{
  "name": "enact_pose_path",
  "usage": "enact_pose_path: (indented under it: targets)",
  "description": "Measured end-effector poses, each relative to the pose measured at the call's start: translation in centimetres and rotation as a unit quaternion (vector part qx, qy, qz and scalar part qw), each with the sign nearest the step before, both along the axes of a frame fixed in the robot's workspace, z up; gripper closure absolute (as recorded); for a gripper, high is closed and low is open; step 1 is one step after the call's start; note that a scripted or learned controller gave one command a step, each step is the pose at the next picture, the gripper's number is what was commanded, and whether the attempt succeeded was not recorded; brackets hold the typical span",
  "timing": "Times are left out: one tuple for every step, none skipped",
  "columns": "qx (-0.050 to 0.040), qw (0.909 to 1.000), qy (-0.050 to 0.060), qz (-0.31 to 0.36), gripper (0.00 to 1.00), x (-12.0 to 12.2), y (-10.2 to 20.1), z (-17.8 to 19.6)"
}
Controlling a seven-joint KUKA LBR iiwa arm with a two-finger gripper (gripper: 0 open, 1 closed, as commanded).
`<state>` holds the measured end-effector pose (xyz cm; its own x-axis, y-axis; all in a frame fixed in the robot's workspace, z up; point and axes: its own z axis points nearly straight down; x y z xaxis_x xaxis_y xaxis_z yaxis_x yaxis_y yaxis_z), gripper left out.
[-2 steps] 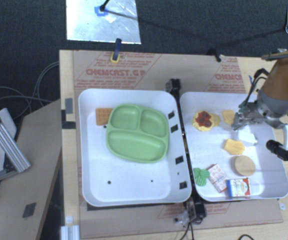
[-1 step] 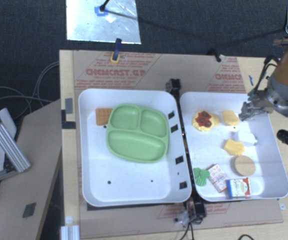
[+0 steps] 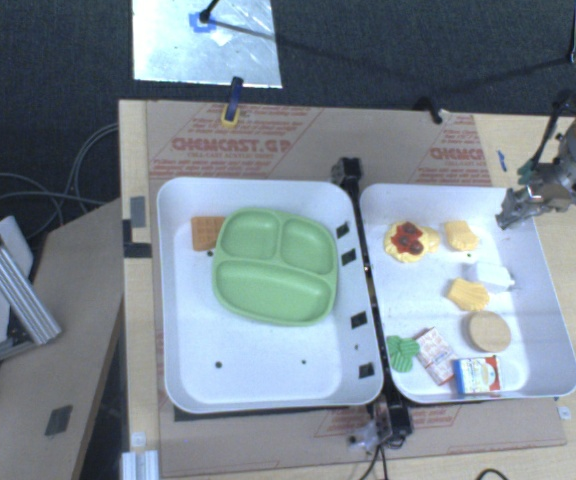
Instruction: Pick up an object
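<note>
Nearest, a red-and-white carton (image 3: 477, 375) lies in the right bin (image 3: 548, 298) among toy foods, while the end effector (image 3: 518, 208) hovers over that bin's far right rim, its grip state unclear.

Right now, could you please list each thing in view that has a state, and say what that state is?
gripper: above the right bin's far right rim, holding nothing I can see
green divided plate: flat in the left bin, right way up
cracker: flat, one edge under the plate
pizza toy: flat, topping side up
small carton: lying on its side
round biscuit: lying flat
</note>
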<state>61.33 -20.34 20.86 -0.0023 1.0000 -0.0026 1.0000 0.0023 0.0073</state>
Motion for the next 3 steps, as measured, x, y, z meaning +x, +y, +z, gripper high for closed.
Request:
enact_pose_path:
  targets:
    - [0.0006,1.0,0.001,0.001,1.0,0.1,0.0,1.7]
    - [0.0022,1.0,0.004,0.003,1.0,-2.0,4.7,0.9]
    - [0.0024,1.0,0.004,0.003,1.0,-4.8,9.7,0.4]
